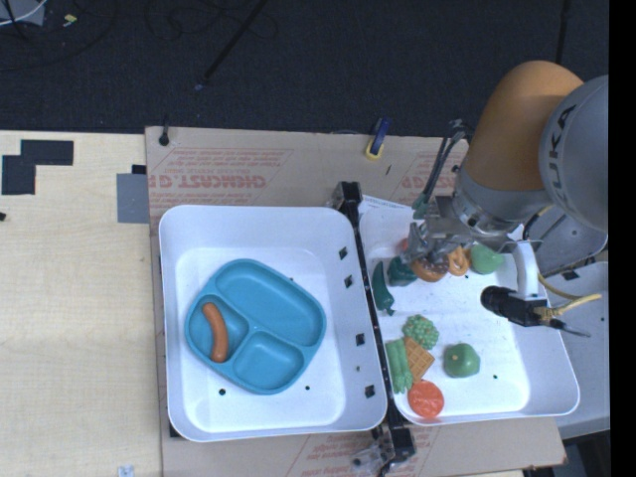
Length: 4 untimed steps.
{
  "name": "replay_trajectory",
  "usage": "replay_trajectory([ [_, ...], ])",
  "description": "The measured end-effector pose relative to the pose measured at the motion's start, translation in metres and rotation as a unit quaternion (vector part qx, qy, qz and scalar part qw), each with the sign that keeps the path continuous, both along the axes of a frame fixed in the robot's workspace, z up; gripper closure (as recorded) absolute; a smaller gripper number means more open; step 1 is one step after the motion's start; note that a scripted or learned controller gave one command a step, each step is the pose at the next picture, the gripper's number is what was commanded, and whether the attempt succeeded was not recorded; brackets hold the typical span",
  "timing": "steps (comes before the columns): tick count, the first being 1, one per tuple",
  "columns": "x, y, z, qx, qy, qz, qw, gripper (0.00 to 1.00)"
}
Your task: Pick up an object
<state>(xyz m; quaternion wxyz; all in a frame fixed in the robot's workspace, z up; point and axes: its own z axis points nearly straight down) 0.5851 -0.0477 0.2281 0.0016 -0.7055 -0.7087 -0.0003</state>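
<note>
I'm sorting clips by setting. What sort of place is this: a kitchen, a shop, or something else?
Most likely a robotics lab bench. A grey and orange arm reaches over two white bins, toy food such as a red tomato lies in one, and loose cables trail behind.

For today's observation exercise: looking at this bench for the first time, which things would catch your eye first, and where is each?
The big grey arm with its orange band looms at the upper right, its gripper low over toys at the back of the right bin. In the left bin lies a bright blue divided tray with an orange sausage in its left compartment. A red tomato sits near the right bin's front edge.
</note>
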Motion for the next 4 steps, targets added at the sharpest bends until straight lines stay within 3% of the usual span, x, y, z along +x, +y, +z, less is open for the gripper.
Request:
replay_trajectory([
  [2,-0.004,0.111,-0.016,0.0000,0.001,0.000,1.0000,1.00],
  [3,-0.014,0.152,-0.010,-0.0003,0.001,0.000,1.0000,1.00],
  [4,-0.001,0.153,0.002,-0.0010,0.000,-0.002,1.0000,1.00],
])
